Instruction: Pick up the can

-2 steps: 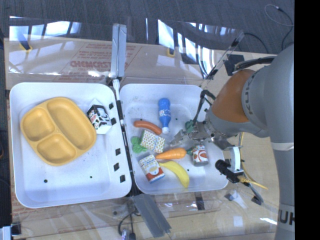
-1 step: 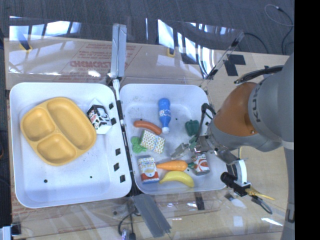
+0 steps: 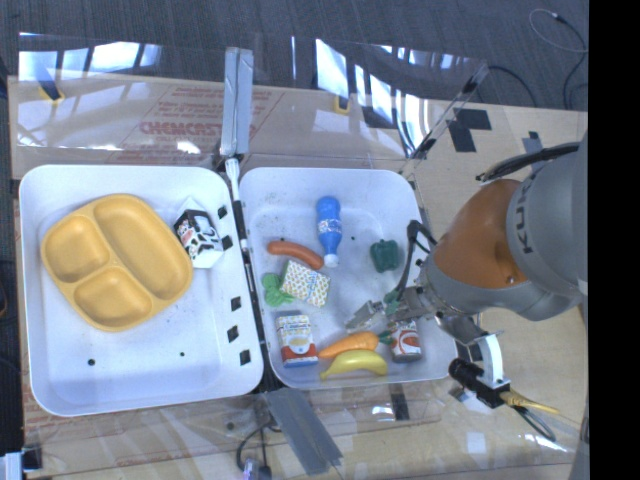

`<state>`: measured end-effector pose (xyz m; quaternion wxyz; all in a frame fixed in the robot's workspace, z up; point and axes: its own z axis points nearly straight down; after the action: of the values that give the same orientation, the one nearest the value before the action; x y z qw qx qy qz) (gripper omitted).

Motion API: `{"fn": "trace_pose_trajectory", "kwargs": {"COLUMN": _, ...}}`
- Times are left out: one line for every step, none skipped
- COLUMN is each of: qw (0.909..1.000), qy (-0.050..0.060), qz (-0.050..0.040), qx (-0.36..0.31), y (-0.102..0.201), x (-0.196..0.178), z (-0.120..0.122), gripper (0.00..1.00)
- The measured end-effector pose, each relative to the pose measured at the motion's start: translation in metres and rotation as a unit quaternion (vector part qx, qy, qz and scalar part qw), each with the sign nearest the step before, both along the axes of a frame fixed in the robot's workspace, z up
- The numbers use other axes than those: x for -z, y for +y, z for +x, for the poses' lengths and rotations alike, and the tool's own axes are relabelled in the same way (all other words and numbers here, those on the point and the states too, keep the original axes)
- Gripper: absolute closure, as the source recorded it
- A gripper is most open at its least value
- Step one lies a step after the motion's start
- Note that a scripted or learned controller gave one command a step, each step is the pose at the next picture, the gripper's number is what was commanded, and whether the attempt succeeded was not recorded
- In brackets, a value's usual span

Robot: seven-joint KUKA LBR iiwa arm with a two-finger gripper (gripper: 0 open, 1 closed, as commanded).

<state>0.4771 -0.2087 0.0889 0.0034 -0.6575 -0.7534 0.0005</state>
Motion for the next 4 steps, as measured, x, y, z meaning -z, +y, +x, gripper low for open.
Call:
{"fn": "trace_pose_trajectory", "kwargs": {"qw": 1.0, "qy": 0.002, "qz": 0.0004, "qx": -0.002, "y": 0.0, "x": -0.007, "z": 0.0, "gripper": 1.0}}
{"fn": "trace_pose_trajectory", "kwargs": {"qw": 0.9987, "qy": 0.001, "qz": -0.0014, "qx": 0.05, "y": 0.049, "x": -0.103, "z": 0.037, "gripper": 1.0}}
{"fn": "trace_pose_trajectory", "kwargs": {"qw": 1.0, "qy": 0.002, "qz": -0.0004, "qx": 0.007, "y": 0.057, "x": -0.045, "z": 0.055, "gripper": 1.0}}
{"fn": "trace_pose_trajectory", "kwargs": {"qw": 1.0, "qy": 0.001, "qz": -0.0002, "qx": -0.005, "y": 0.022, "x": 0.0, "z": -0.001, "gripper": 1.0}}
